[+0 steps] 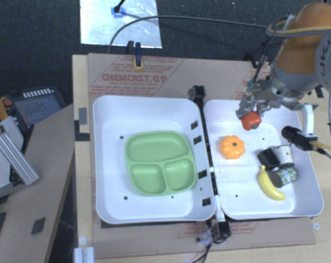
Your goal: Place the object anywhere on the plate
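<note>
A green divided plate [157, 162] lies in the middle of the left bin [108, 119]. My gripper [250, 114] hangs over the back of the right bin [307, 201], shut on a small red object [251, 121] that sticks out below its fingertips. The plate is well to the left of the gripper and nearer the front, across the wall between the bins.
In the right bin lie an orange pumpkin [232, 147], a yellow banana [270, 184] and a dark bottle with a label [279, 164]. A black fitting [296, 137] sits at that bin's right side. Clips line the wall between the bins [204, 147].
</note>
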Robot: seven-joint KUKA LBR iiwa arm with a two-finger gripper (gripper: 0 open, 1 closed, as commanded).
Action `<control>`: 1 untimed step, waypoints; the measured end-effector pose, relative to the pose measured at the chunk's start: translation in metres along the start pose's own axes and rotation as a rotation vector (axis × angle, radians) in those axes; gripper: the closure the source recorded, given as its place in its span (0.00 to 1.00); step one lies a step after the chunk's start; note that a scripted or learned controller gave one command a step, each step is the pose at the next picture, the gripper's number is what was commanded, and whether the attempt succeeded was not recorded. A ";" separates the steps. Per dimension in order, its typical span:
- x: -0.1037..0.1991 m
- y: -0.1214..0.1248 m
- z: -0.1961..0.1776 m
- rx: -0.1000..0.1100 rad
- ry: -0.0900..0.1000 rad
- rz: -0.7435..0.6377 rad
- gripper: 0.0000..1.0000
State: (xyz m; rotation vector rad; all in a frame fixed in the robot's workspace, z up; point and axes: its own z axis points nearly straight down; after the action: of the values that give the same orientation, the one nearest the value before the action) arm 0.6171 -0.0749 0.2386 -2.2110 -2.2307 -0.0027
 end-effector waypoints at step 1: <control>0.054 -0.007 -0.007 0.000 0.001 -0.001 1.00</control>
State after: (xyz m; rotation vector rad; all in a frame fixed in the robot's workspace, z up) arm 0.6101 -0.0213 0.2456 -2.2096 -2.2319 -0.0039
